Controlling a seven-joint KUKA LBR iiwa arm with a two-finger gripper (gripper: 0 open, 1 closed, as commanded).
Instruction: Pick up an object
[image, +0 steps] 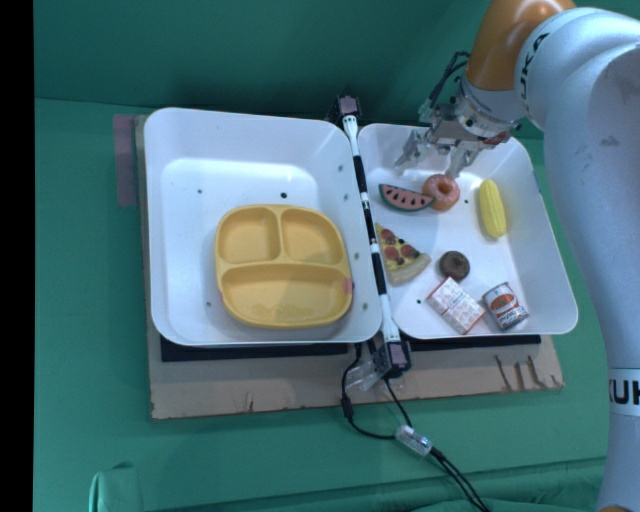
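Donut (441, 191), the pink-glazed one, looks to be your target: it sits in the right bin (545, 262) toward its far side, just under the claw (438, 152). You can see the claw's fingers spread apart above it with nothing between them.

Start with what lies nearest you. At the bin's 6 o'clock end the soup can (505, 306) and the small red-and-white packet (456, 304) lie almost side by side, well clear of the claw, so they pose no risk. Farther in, the chocolate donut (454, 265) and the pizza slice (400, 253) are also apart from the action.

Trouble gathers at the far end. The watermelon slice (405, 197) rests just beside the pink donut at its 9 o'clock, and the corn cob (491, 208) lies near at its 3 o'clock. If you descend off-centre, one finger could land on the watermelon, or push the donut sideways instead of closing round it. A round, low toy like that may also squirt out as the fingers close. The yellow divided plate (284, 266) in the left bin (180, 180) is out of it altogether.
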